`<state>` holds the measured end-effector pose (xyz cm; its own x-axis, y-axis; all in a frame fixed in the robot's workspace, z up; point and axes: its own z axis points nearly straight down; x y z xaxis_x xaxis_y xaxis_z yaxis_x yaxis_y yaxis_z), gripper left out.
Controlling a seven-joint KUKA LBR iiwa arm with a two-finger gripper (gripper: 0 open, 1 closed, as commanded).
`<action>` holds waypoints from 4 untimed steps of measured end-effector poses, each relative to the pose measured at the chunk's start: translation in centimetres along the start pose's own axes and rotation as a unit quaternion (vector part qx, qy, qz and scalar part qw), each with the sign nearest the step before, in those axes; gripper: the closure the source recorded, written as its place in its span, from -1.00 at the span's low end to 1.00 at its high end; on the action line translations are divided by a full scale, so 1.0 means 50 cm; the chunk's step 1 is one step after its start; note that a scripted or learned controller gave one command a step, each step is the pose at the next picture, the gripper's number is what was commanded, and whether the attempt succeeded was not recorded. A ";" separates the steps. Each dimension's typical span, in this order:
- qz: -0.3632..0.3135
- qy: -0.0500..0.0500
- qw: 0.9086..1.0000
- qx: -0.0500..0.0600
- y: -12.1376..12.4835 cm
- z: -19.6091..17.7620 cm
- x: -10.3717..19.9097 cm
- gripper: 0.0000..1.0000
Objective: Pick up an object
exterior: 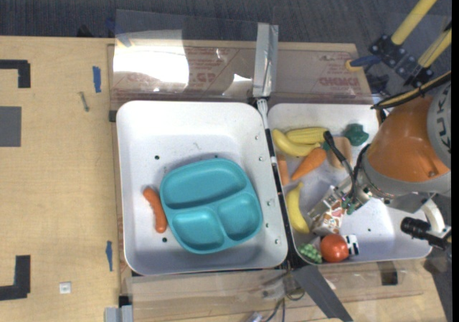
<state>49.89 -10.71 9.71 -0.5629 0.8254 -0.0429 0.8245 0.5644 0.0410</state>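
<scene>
My gripper (331,210) is low in the right bin (373,231), reaching in from the right under the orange wrist band. It sits over a small red-and-white item, between a yellow banana (295,209) on its left and a red tomato (333,247) just in front. A carrot (309,163) and a second banana (298,139) lie behind it. Whether anything is held is hidden by the gripper body.
A teal object (355,133) lies at the right bin's back, and green peas (310,250) at its front edge. The left bin (136,134) holds a teal divided plate (210,204) and an orange sausage (155,209). A clear panel (186,66) stands behind the bins.
</scene>
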 end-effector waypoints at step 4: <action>0.117 0.002 0.993 0.004 -0.006 0.005 0.009 -1.00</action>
<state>49.38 -10.50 9.43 -0.3568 0.9337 -0.0292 0.9329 0.3578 0.0409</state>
